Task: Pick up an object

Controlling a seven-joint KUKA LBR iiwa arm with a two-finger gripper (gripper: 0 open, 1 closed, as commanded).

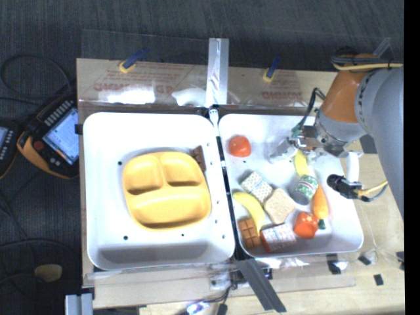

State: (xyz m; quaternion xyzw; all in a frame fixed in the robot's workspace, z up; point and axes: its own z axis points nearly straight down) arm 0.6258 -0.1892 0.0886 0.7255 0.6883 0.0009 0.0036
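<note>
Two-finger gripper [296,143] hovers at right bin's 1 o'clock; its opening can't be told. Just below lies a small yellow plastic banana [301,165]: likely light, stiff, slippery; grasp across its middle.

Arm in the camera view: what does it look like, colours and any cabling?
The arm is smooth grey with an orange band above the wrist. The gripper is small, metallic and dark, with thin dark cables running to it. A black fitting sits below.
</note>
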